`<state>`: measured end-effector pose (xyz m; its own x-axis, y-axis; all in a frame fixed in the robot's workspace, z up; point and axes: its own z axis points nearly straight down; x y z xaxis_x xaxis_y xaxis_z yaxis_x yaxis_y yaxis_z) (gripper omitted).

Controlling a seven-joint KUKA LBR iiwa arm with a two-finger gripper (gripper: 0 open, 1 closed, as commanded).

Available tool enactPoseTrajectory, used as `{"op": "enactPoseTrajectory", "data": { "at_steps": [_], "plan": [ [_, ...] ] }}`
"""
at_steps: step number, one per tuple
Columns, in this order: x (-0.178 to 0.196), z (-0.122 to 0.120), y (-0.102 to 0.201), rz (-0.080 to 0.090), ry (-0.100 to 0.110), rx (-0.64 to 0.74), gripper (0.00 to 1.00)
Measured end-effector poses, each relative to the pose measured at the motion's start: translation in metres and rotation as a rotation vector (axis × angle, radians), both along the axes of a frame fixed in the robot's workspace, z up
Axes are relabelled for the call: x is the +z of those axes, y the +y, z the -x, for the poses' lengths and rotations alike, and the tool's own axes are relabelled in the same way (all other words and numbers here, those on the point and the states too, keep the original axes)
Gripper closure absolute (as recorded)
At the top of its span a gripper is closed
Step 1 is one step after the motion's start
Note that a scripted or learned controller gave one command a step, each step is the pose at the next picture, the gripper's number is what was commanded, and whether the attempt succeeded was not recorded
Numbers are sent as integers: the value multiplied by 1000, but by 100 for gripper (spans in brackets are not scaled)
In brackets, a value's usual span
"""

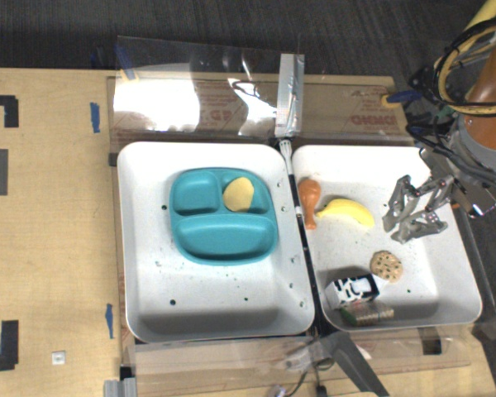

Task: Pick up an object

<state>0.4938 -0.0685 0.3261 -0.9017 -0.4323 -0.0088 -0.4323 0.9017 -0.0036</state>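
Your left bin (140, 222) holds a teal divided plate (223, 230) with a yellow lump (239, 193) at its 1 o'clock. In your right bin (455, 292) — orange drumstick (311, 198), yellow banana (345, 212), speckled cookie (386, 265). The gripper (407, 220) hangs spread, grasping nothing, at the banana's 3 o'clock.

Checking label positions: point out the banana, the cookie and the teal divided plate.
banana (345, 212), camera view, middle of the yellow body.
cookie (386, 265), camera view, centre of the round speckled face.
teal divided plate (223, 240), camera view, floor of the large lower compartment.
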Motion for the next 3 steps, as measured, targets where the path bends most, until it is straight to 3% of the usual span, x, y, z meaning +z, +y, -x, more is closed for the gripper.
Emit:
{"op": "enactPoseTrajectory", "data": {
  "at_steps": [1, 2, 3],
  "plan": [
    [36, -7, -44, 3, -1, 246, 100],
    [5, -4, -76, 2, 8, 625, 100],
    [16, -27, -76, 6, 1, 845, 100]
  ]
}}
